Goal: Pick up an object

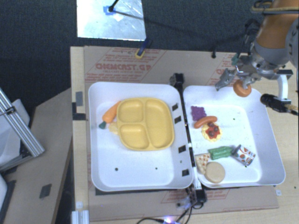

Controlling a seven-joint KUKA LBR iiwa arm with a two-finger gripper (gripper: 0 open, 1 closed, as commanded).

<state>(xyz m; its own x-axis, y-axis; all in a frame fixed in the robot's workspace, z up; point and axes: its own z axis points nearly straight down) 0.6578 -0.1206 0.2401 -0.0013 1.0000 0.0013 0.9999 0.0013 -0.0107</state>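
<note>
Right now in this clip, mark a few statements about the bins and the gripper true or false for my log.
1. The yellow divided plate lies in the left bin. True.
2. The carrot lies in the right bin. False: it lies in the left bin, against the plate's left edge.
3. The gripper is above the right bin's far edge, with an orange round object at its fingers. True.
4. The purple grapes lie at the right bin's near edge. False: they lie toward its far left, just above the sausage.
</note>
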